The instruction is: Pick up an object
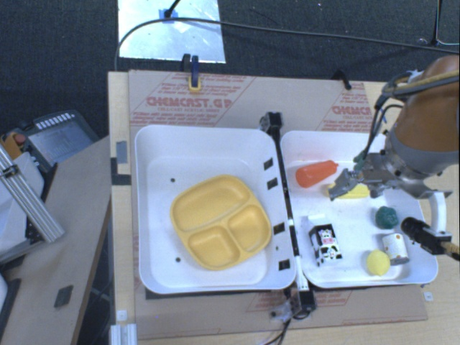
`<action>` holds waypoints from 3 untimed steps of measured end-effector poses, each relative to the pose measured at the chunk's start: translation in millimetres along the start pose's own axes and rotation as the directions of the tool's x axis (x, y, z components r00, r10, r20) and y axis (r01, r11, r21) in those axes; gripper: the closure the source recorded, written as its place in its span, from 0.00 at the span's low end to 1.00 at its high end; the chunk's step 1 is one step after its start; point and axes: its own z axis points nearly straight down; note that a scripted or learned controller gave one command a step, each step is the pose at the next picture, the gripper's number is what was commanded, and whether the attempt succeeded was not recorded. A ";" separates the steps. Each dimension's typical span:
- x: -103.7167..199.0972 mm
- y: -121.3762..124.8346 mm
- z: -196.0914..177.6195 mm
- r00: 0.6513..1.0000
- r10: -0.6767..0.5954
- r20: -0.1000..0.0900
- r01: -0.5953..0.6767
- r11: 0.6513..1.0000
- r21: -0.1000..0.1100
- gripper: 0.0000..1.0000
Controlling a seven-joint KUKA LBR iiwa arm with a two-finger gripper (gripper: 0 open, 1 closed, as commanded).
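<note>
My gripper (350, 183) hangs low over the upper middle of the right bin (424, 273), right above a small yellow object (359, 192) that it partly hides. An orange carrot-shaped piece (315, 172) lies just to its left. To the lower right sits a teal ball (386, 216). Near the bin's front are a yellow lemon-like ball (378, 262), a small white cylinder (394, 245) and a black-and-white cow-patterned box (325, 243).
The left bin (154, 157) holds a yellow divided plate (219, 221). A black divider strip (282, 192) runs between the two bins. The grey arm with its orange band (431, 113) reaches in from the right, over the right bin's far corner.
</note>
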 end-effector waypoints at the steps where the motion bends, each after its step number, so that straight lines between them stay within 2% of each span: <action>1: 0.0 2.1 -4.6 1.000 -0.002 0.001 0.002 1.000 -0.010 0.00; 3: 1.3 4.7 79.6 1.000 0.000 0.001 0.000 1.000 -0.006 0.00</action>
